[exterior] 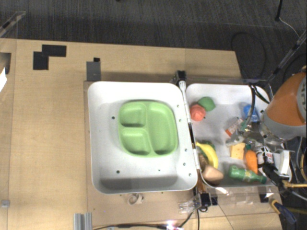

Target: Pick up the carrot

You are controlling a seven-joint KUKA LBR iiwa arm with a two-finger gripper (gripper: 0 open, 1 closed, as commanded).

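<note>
The orange carrot (251,161) lies in the right bin (218,91), near its front right corner, between a yellow cheese wedge (237,151) and the arm's cabling. My gripper (245,139) hovers low over the bin, just behind the carrot and close to it. The wrist and cables hide the carrot's right end. I see nothing lifted off the bin floor.
A green bottle (247,175) lies in front of the carrot, with a banana (208,153) and a tan lump (213,175) to its left. A red fruit (197,112), a green fruit (206,103) and a blue item (248,111) sit further back. The left bin (103,128) holds a green divided plate (146,127).
</note>
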